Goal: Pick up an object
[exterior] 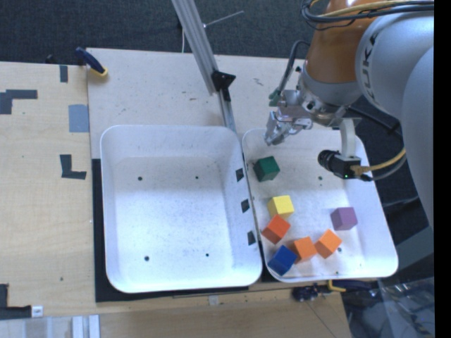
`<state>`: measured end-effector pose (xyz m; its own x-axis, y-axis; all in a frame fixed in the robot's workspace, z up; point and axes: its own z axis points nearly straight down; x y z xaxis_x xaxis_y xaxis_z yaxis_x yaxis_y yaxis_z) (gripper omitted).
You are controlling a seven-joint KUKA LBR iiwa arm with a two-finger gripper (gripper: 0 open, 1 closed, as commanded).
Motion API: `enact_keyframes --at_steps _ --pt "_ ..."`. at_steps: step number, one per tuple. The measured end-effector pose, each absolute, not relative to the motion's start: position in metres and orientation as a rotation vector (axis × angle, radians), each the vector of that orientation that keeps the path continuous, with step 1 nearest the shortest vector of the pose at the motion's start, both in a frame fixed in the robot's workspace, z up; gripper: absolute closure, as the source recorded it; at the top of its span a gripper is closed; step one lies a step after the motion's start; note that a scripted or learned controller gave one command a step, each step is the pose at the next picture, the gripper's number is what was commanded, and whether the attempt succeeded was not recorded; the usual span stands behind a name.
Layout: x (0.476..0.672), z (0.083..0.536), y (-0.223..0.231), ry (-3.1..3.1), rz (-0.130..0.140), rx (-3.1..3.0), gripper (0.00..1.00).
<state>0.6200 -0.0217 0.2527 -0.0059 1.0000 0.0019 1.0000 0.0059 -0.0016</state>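
While the big grey arm (394,55) reaches in from the right, its orange band sits high at the far right, and the wrist bends down and to the left over the far end of the right bin (373,238). The gripper (277,134) hangs at the tip, pointing down toward the far left corner of that bin. I cannot tell how its claw is set, because it is small and blurry here. Nothing can be seen in it.

The green block (266,168) lies just near of the gripper, close to the left wall of the right bin. Nearer still is the yellow block (282,205), with an orange block (276,227) touching its near side. A blue block (283,258) sits at the near end, right beside two more orange blocks (316,246). A purple block (343,218) sits apart on the right side.

The left bin (113,189) is beside the right one, and a silver pole (197,41) slants across the far side of the bench.
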Motion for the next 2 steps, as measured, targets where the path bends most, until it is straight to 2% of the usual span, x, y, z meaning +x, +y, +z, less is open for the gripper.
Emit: enact_keyframes --at_steps 1,2 --pt "0.602 0.237 0.030 -2.226 0.003 -2.212 1.00" --pt "0.577 0.242 0.086 -2.228 0.001 -2.210 1.00"
